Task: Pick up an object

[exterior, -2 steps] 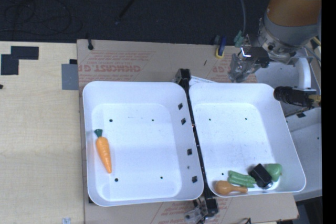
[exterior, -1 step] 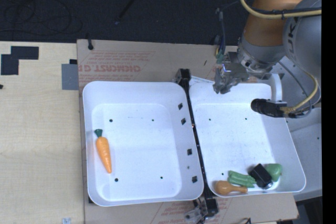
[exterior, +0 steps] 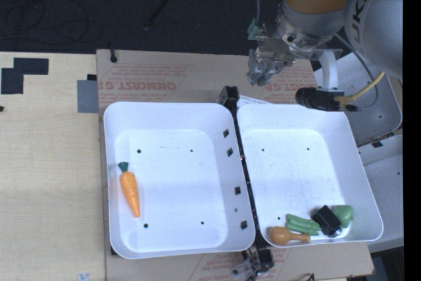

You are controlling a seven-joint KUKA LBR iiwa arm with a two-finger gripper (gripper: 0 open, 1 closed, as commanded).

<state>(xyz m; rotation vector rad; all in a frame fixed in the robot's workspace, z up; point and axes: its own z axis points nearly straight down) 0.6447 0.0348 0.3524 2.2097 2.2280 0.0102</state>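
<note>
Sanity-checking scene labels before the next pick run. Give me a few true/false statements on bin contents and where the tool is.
1. A carrot lies in the left bin. True.
2. The carrot sits against that bin's right wall. False: it lies near the left wall.
3. The right bin holds several items bunched in its near right corner. True: an orange pear-shaped piece, a green pod, a black block and a green piece.
4. The tool is down inside the right bin. False: it is above the bench beyond the bins' far edge.
5. The black block is in the left bin. False: it is in the right bin.
</note>
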